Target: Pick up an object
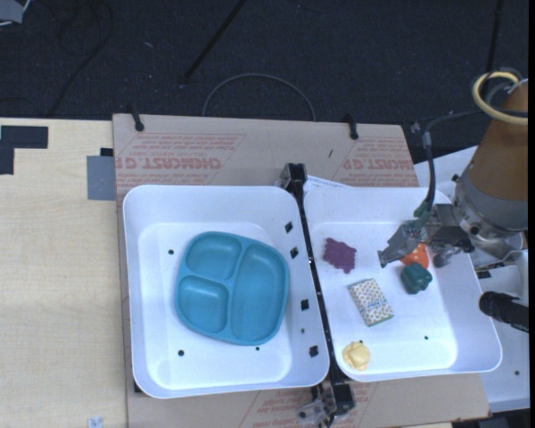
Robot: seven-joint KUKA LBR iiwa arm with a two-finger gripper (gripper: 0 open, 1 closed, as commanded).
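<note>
Nearest you, at the front of the right bin (464, 350), lies a small yellow piece (357, 356), close to the divider and well apart from everything else. Just behind it sits a patterned green-and-white packet (370, 301), lying flat and turned at a slant. Further back, a purple lump (340, 254) rests near the divider. To the right of these, a dark teal piece (416, 278) lies just beside a small orange piece (416, 257), the two seemingly touching.

The gripper (408, 243) hangs low over the orange piece, its grey metal partly covering it. You cannot tell from this view whether the fingers are spread or closed, nor whether anything sits between them; the orange piece is probably its target, though that is a judgement.

Risks from here: because the orange and teal pieces crowd together, a finger may land on the teal one and push both aside instead of straddling one. A small rounded piece may also squirt out as the fingers close. The bin's right wall lies near, so a nudged piece could lodge against it.

In the left bin (152, 212) lies a blue divided plate (232, 285), far from the action.
</note>
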